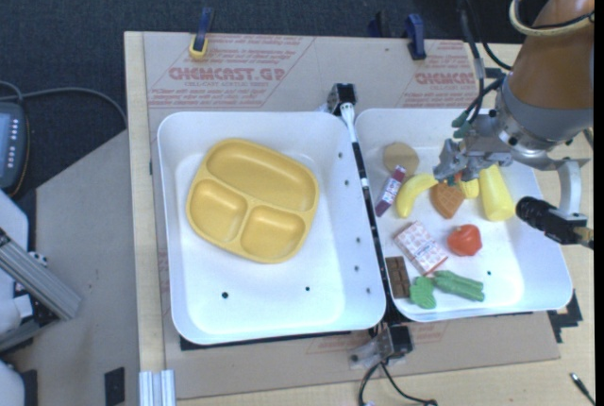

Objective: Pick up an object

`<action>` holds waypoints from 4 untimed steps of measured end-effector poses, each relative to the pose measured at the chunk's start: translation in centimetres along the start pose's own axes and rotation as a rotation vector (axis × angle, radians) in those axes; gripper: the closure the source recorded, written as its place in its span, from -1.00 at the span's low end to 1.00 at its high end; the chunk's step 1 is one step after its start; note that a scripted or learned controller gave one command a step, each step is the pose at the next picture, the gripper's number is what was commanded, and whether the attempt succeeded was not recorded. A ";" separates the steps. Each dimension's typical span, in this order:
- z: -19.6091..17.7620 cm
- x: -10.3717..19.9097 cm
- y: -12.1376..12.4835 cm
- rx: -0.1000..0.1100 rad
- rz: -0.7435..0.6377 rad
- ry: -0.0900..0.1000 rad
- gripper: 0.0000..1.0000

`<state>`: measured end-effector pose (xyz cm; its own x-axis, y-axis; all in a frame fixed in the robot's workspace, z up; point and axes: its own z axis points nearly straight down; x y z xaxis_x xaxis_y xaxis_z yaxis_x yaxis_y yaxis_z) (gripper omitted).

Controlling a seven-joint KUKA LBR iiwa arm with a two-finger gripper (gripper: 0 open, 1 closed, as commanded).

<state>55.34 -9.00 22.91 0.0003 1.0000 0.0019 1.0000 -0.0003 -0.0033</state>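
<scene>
Right below gripper (455, 170): orange-brown toy (447, 199).

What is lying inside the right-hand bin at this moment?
The right bin holds a banana, red tomato, yellow bottle, green vegetable and a patterned packet. The gripper covers whatever lies beneath it.

- We see the arm (557, 36) cut off by the right edge.
- The gripper (460, 166) hides part of the orange toy (447, 200); we cannot read its fingers.
</scene>
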 end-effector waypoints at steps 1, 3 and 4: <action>1.0 1.5 1.2 -0.002 -0.003 -0.002 1.00; 1.1 0.5 -0.1 0.000 0.000 -0.001 1.00; 1.1 0.5 0.0 -0.002 0.001 -0.001 1.00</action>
